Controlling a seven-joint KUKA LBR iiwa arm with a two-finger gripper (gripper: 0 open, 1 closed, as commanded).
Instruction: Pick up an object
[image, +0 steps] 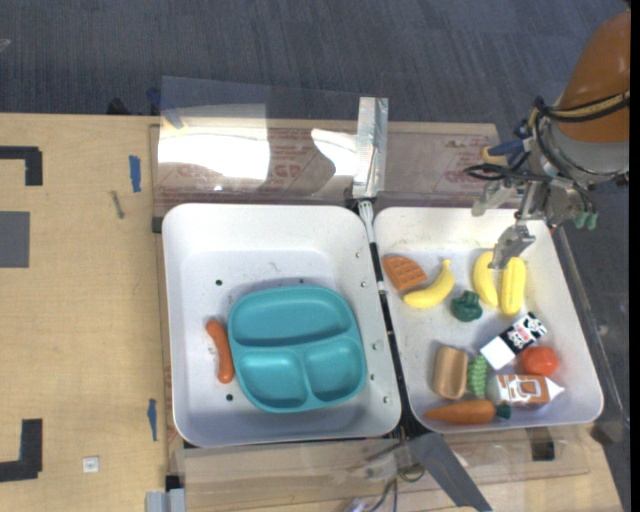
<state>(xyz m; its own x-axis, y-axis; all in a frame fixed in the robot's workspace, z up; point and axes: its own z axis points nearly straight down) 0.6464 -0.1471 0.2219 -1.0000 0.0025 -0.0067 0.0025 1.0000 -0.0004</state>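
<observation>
The right bin (570, 300) holds several toy foods: a yellow banana (432, 287), a yellow banana pair (500, 282), an orange waffle slice (403, 272), a green broccoli (465, 306), a black-and-white block (527, 330), a red tomato (541, 360), a tan cup (450, 370), a carrot (460, 411) and an orange-white carton (528, 391). My gripper (513, 245) hangs just over the upper end of the banana pair. Nothing shows in its grasp.
The left bin (200, 250) carries a teal divided plate (295, 345) and an orange sausage (220, 350) beside the plate's left edge. A clear upright panel (370, 150) stands behind the seam between the bins. The arm's orange band (600, 60) is at the top right.
</observation>
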